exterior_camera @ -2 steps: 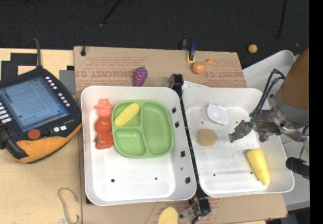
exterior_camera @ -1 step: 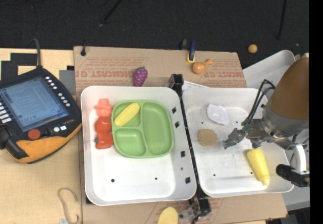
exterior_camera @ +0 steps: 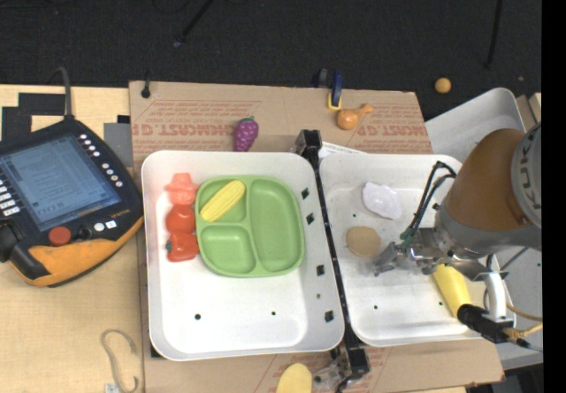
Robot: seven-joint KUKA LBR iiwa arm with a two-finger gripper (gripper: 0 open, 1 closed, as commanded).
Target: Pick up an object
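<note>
Arm (exterior_camera: 495, 196) enters from the right edge of the camera view, orange band broad over the right bin's (exterior_camera: 389, 329) far right side, wrist angled down and toward the left. Pincer (exterior_camera: 386, 260) sits low over the right bin floor, near its middle. Metal fingers point left and slightly down-frame; cannot tell whether they are spread or closed, too small and grey against the white.

Tan rounded object (exterior_camera: 362, 241) lies on the right bin floor just beside the pincer tips, on their upper-left. Contact not resolvable. Nothing visible between the fingers. Shape is near round, so no clear long axis.

White crumpled object (exterior_camera: 381, 199) lies farther up-frame in the same bin, apart from the tan one. Yellow banana-like object (exterior_camera: 452, 289) lies below the wrist, long axis running upper-left to lower-right, lower end by a black part of the arm.

Left bin (exterior_camera: 221, 320) holds a green 3-compartment tray (exterior_camera: 252, 227). Yellow corn cob (exterior_camera: 221, 199) lies in the tray's upper-left compartment, long axis tilted from lower-left to upper-right. Red-and-pink toy (exterior_camera: 180, 219) stands along the tray's left side, long axis up-down in frame.

On the cardboard behind the bins: purple grapes (exterior_camera: 246, 133) and an orange pear-shaped item (exterior_camera: 351, 117). Teach pendant (exterior_camera: 62, 196) rests on the tabletop at far left.
</note>
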